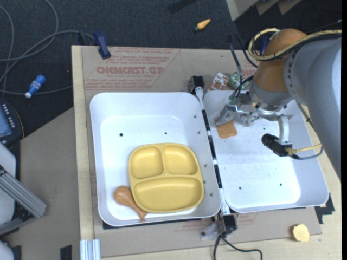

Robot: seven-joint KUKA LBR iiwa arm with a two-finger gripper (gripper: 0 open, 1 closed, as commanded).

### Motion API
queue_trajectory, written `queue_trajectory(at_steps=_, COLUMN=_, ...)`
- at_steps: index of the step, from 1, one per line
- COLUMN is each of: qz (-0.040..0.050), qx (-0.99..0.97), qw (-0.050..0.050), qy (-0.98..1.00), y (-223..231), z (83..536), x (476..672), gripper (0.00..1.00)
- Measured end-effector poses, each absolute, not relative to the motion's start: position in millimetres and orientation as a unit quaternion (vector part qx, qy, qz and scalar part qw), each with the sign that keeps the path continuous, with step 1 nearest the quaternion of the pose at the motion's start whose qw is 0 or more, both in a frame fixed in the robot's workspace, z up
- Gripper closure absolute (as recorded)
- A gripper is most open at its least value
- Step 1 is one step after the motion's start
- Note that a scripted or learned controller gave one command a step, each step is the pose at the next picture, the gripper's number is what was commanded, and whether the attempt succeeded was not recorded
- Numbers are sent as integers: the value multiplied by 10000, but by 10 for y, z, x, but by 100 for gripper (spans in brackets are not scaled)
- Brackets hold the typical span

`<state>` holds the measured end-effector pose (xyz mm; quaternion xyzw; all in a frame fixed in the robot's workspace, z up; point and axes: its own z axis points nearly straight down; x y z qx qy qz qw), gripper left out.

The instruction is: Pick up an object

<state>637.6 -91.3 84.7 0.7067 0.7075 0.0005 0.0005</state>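
A flat tan piece like a toast slice [227, 129] lies in the right bin [260, 194], close to its left wall. My gripper [234, 114] hangs just behind and above that slice, at the bin's back left part, under the grey wrist with the orange band [274, 64]. I see nothing held in it. In the left bin [108, 118] a yellow divided plate [165, 177] rests towards the front. An orange drumstick-shaped toy [129, 199] lies against the plate's front left corner.
Small packets [221, 81] lie at the right bin's back rim. A black part with a yellow cable [275, 143] hangs over the right bin's middle. Outside the bins are a yellow chunk [300, 232], an orange bit [203, 24] and a blue bottle [36, 85].
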Motion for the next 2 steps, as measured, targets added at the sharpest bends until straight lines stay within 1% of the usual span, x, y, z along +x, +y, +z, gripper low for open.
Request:
queue_trajectory(at_steps=1, qz=-1, qx=7070, qw=-1, qy=7072, y=-925, z=849, x=6350, gripper=0)
queue_trajectory(at_steps=2, qz=-3, qx=7073, qw=-4, qy=7070, y=-932, z=851, x=6281, gripper=0)
